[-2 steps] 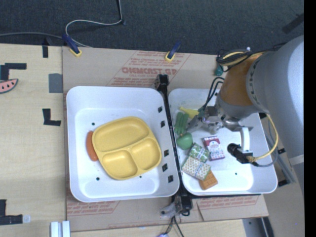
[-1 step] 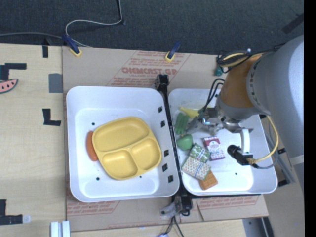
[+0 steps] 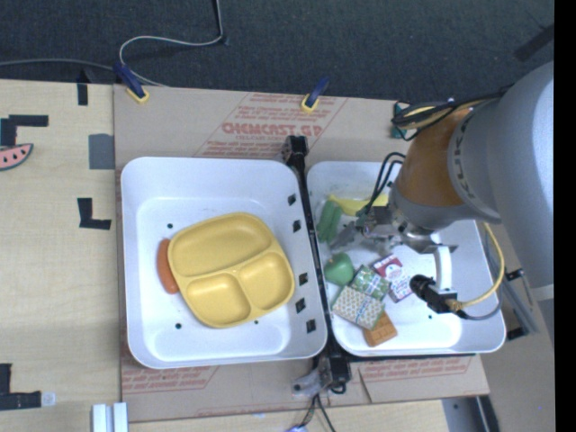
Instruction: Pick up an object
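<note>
The objects to pick lie together in the right bin. Near its left wall there is a green piece with something yellow just behind it, a smaller round green object below, then a patterned green packet, a small red and white card and an orange block at the front. Most of them touch or overlap each other.

The gripper is low over the upper part of this pile, close to the green piece. The wrist hides its tips, so I cannot tell if it is released or clenched, and I see nothing clearly grasped.

In my judgement the main risk is the crowding: the tool may come down on two objects together, or push one against the bin wall and close on air. The thin card and the flat packet may also slip.

The left bin holds a yellow divided tray, with an orange thing half under its left edge. The divider between the bins and the yellow cable stay near the arm's path.
</note>
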Controlling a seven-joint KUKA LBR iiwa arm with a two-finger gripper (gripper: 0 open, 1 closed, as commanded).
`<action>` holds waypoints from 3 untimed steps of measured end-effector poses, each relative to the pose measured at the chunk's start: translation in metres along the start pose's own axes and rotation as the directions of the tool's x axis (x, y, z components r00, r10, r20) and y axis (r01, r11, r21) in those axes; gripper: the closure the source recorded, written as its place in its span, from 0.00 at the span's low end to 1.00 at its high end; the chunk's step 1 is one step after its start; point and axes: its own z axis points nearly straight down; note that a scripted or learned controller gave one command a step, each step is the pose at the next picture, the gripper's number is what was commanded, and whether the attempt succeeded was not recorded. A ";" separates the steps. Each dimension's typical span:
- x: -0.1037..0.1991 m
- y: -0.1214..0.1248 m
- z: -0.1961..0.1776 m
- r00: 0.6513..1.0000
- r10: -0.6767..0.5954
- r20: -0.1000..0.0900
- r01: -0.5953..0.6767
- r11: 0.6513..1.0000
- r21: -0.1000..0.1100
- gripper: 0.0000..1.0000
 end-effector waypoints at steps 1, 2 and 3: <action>-0.001 0.000 -0.009 1.000 0.001 0.001 -0.001 1.000 0.001 1.00; -0.001 0.000 -0.009 1.000 0.000 0.001 0.000 1.000 0.001 0.00; 0.000 0.000 -0.019 1.000 0.000 0.000 0.000 1.000 0.002 1.00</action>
